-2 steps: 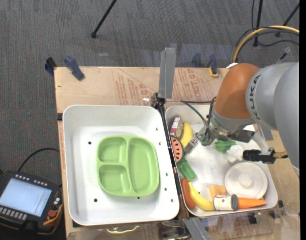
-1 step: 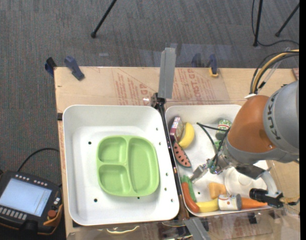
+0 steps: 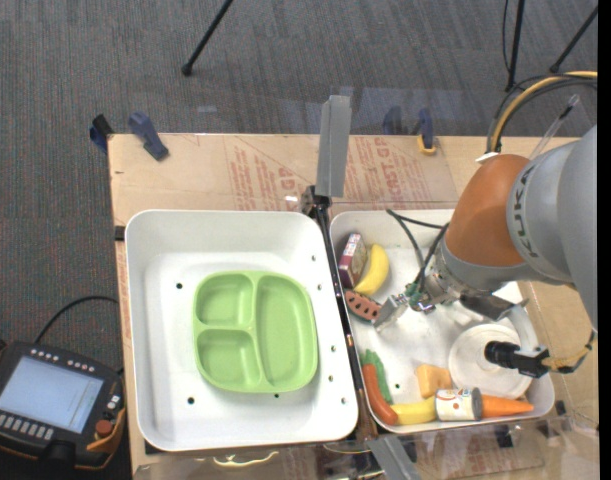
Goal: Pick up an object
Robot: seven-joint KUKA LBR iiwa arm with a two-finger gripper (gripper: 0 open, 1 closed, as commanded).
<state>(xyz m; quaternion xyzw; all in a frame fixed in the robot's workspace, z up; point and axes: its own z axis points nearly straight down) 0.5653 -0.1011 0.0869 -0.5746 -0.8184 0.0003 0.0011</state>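
Down in the right white bin (image 3: 440, 218), your gripper (image 3: 393, 310) hangs low at the end of the grey arm with the orange band (image 3: 505, 228). You cannot tell from this slanted look down whether it grasps anything.

Look just up and to the left of it. A yellow toy banana (image 3: 374, 268) lies there, close beside the gripper, with its long side running up and down the picture, leaning a little. A small brown and red toy (image 3: 360, 304) lies right by the gripper's tip, so near that you cannot tell if they touch.

Other toys, like the orange carrot (image 3: 505, 405), sit well apart along the bin's near edge. A green plastic tray with three parts (image 3: 255, 330) rests in the left white bin (image 3: 165, 238).

My guess is that the brown and red toy is the nearest pick.
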